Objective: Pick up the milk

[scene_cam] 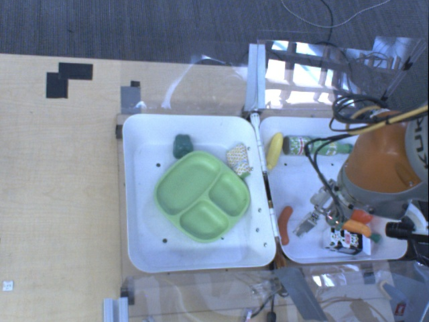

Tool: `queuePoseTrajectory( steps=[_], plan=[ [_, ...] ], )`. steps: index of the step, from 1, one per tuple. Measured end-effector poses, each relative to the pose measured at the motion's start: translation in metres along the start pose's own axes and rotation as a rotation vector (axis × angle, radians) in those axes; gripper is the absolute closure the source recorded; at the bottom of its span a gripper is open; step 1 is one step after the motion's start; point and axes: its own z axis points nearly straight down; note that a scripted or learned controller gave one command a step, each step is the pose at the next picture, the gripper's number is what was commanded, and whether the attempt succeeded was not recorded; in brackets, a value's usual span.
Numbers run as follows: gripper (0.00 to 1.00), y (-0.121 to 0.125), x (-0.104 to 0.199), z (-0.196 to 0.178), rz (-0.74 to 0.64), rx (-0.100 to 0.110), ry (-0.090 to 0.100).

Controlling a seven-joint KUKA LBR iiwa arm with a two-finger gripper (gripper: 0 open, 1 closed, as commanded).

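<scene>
1. Arm (385, 159) is seen reaching in from the right over the right bin (298, 250); grey body, orange band above the wrist. Part of a dark letter is visible on the orange band at the frame edge, not readable.
2. Gripper (315, 215) is seen low over the right bin, pointed toward its front-left area. Fingers (307, 225) appear slightly parted; nothing is seen between them.
3. Milk (347, 240) is taken to be the small white carton with dark print at the front of the right bin, just right of the gripper, partly hidden under the wrist. Print is too small to be read. It is not gripped.
4. An orange carrot-like item (358, 225) with a green end lies on or against the carton's top edge.
5. Red sausage-shaped item (285, 224) lies at the front left of the right bin, just left of the gripper.
6. Banana (274, 149) is placed at the back left of the right bin; a green bottle (315, 145) lies on its side beside it, label unreadable.
7. Left bin (144, 247) holds a green divided plate (203, 195), a dark green block (183, 145) behind it, and a patterned item (238, 158) at the plate's back right edge.
</scene>
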Motion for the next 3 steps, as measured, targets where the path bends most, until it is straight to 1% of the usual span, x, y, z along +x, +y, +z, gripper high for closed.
queuePoseTrajectory(
  steps=[1,2,3],
  plan=[
    [0.00,-0.040,-0.051,-0.066,-0.206,0.000,-0.004],
    [1.00,-0.037,-0.053,-0.078,-0.205,-0.004,-0.012],
    [0.00,-0.037,-0.053,-0.078,-0.205,-0.004,-0.012]
  ],
)
